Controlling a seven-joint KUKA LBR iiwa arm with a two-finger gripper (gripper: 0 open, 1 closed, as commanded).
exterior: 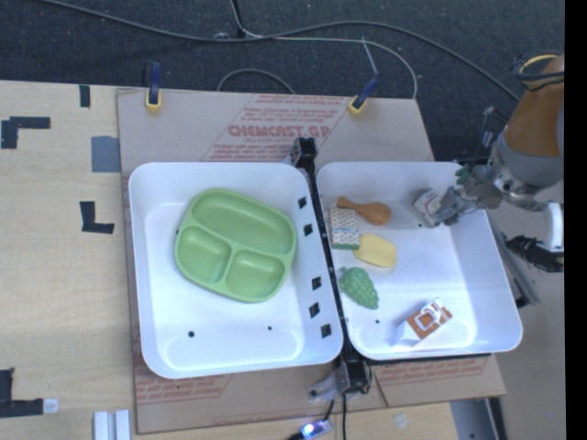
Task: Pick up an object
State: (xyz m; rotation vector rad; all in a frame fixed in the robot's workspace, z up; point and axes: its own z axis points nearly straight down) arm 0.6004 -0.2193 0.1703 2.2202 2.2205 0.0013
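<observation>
We look down at a slant on a wooden tabletop (55, 273) carrying a cardboard sheet (266, 126), held at its far edge by two clamps. On the cardboard sit two shallow white bins side by side, touching along their inner walls.

The left bin (151, 337) holds one thing: a light green divided plate (237, 244) with three compartments, lying flat and a little turned, near the bin's middle.

The right bin (486, 282) holds five small things. Counting from largest to smallest as we see them: one green bunch of toy grapes (359, 287) lies near the inner wall, its long axis running from upper left to lower right. One pale yellow toy piece (377, 251) lies just above the grapes, its long axis roughly left to right. One brown toy drumstick (365, 211) lies near the bin's far side, long axis left to right, the thick end pointing right. One small checkered packet (345, 227) lies against the inner wall, between the drumstick and the yellow piece and touching both. One small orange and white carton (427, 320) lies tilted near the front right corner, well apart from the others.

The grey arm (527, 145) with its orange band reaches in from the right. Its gripper (433, 207) sits over the far right part of the right bin, to the right of the drumstick and apart from it. We cannot tell how far it is open, and we see nothing held in it.
</observation>
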